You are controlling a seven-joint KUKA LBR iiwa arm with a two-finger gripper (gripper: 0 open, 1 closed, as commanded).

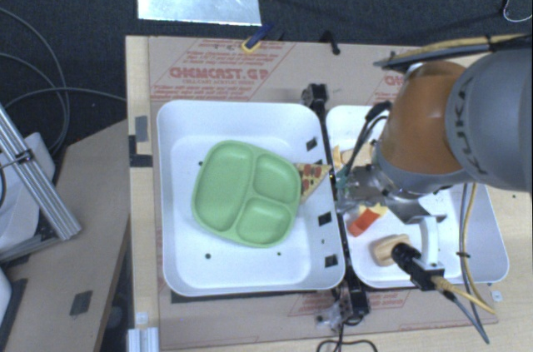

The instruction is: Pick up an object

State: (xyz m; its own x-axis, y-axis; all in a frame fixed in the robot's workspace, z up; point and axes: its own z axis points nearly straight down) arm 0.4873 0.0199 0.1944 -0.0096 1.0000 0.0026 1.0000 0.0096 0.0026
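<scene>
The pincer (360, 194) is low in the right bin (491, 259), by its left wall. I cannot tell how it is set. Just near it lie a small red block (364, 221) and a tan bread-like lump (386, 249). The left bin (216, 263) holds a smooth green plate (246, 192) with three dips, and a pizza slice (312, 176) touching it.

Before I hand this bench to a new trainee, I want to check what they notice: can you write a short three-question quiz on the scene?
1. True or false: the green tray lies in the left bin.
2. How many compartments does the tray have?
3. What touches the tray's right edge? A) pizza slice B) bread roll C) orange piece

Key: 1 true; 2 three; 3 A.
</scene>
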